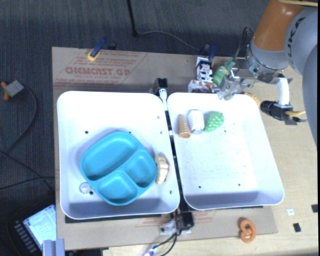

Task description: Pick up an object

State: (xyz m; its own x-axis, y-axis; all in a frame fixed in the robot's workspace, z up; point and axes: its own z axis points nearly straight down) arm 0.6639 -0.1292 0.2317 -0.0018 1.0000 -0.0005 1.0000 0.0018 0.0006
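Fingers (225, 91) hung above the right bin's (240, 159) twelve o'clock rim; whether spread or pressed together, cannot tell. At the bin's eleven o'clock lay a bumpy green object (214, 120), touching a white piece (196, 120) beside a tan cone (183, 126).

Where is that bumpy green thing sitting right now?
The bumpy green thing lies in the right bin, near its far edge, right beside a small white object and a waffle cone.

The gripper (228, 88) hangs above the far edge of the right bin (229, 164), near a green toy (214, 120) and a cone (183, 126).
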